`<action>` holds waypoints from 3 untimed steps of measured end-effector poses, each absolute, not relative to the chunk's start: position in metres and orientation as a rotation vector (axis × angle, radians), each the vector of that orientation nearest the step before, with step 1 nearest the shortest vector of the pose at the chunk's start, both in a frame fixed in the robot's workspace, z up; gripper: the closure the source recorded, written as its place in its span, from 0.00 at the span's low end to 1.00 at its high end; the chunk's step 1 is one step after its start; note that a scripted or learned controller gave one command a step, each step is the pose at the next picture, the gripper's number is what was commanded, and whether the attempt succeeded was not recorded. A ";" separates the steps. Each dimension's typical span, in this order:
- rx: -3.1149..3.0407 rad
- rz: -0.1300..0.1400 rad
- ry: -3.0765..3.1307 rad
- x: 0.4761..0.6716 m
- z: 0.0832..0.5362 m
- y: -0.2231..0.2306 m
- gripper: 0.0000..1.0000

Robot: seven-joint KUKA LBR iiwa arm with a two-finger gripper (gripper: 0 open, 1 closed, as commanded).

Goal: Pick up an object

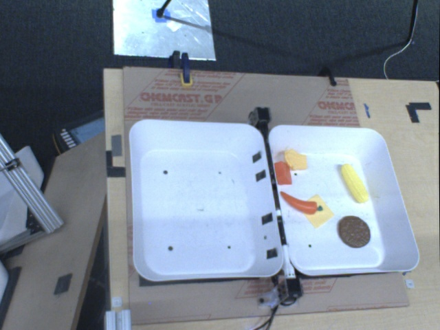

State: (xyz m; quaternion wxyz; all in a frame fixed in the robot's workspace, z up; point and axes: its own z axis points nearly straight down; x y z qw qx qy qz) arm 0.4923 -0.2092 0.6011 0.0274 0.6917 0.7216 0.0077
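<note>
From the camera view, you have nothing picked yet: the corn cob (354, 182), brown cookie (354, 231), red chili pepper (300, 202) and cheese pieces (296, 159) all lie in the right bin (395, 177). The whole grasp remains ahead.

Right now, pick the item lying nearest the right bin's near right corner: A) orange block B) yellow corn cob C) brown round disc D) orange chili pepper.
C: the brown round disc lies closest to that corner of the right bin, below the yellow corn cob.
</note>
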 end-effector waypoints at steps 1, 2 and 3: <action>2.130 0.026 2.227 0.492 0.613 -0.210 1.00; 2.124 0.027 2.226 0.493 0.624 -0.210 1.00; 2.119 0.029 2.225 0.493 0.636 -0.210 1.00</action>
